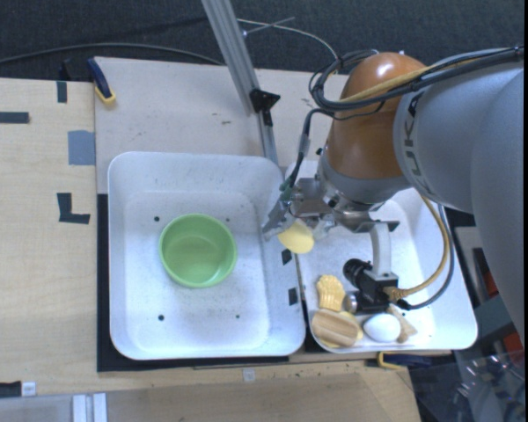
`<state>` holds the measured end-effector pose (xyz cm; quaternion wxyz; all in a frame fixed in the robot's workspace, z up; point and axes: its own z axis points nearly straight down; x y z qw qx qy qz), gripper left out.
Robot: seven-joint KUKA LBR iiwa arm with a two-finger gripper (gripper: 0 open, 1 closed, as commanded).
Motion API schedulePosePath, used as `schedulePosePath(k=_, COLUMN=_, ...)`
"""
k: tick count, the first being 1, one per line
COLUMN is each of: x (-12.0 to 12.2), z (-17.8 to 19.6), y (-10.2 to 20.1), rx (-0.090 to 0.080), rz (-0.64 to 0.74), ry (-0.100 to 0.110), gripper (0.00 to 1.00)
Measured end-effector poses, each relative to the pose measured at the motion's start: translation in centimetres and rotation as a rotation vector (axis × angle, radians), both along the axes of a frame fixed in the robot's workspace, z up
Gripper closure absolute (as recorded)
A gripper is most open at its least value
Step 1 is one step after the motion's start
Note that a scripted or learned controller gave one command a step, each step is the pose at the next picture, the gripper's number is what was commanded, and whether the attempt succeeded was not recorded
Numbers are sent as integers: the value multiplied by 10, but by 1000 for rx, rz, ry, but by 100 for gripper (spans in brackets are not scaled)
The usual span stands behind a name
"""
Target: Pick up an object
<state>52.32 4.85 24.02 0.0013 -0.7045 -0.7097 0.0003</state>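
While the gripper (292,227) hangs over the wall between the two shallow white bins (128,236), I see its fingers closed on a small pale-yellow rounded object (297,239); I judge this the lift, needing a steady rise next

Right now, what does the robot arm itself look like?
The arm is bulky and smooth grey, with a rounded orange band above the wrist. Thin dark cables loop over that band, and a yellowish hose curves beneath. The small metal tool is grey.
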Motion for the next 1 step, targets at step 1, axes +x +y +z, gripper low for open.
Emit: schedulePosePath(k=1, x=6, z=-3, y=47, rx=0, rz=0, ry=1, gripper=100)
